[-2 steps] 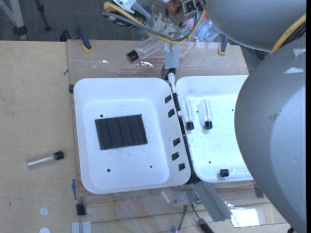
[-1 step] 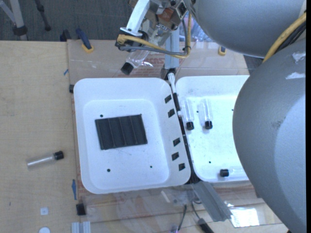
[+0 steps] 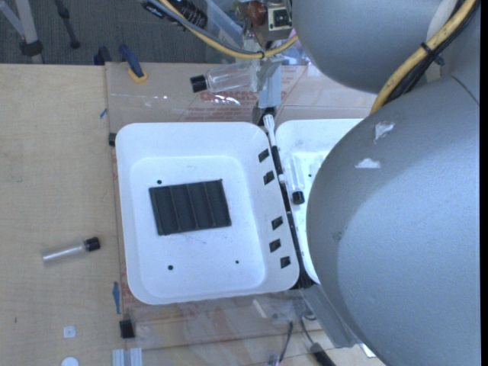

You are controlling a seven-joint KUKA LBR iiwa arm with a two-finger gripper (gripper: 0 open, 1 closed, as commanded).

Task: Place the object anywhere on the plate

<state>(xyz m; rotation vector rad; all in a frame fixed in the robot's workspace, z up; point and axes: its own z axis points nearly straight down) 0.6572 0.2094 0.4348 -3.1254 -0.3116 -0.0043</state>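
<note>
A black ribbed rectangular plate [image 3: 191, 207] lies flat in the middle of the left white bin [image 3: 128, 149]. A small clear tube with a black cap [image 3: 293, 183] lies at the left edge of the right bin [image 3: 305, 137], close to the divider between the bins. The big grey arm [image 3: 404, 227] hangs over the right bin and hides most of it, along with whatever is under it.
A clear vial with a black cap [image 3: 70, 249] lies on the wooden bench left of the bins. A clear bottle with a black cap [image 3: 226, 79] rests behind the bins. Yellow cables [image 3: 229, 48] and hardware hang at the top. Black clips [image 3: 276, 223] line the divider.
</note>
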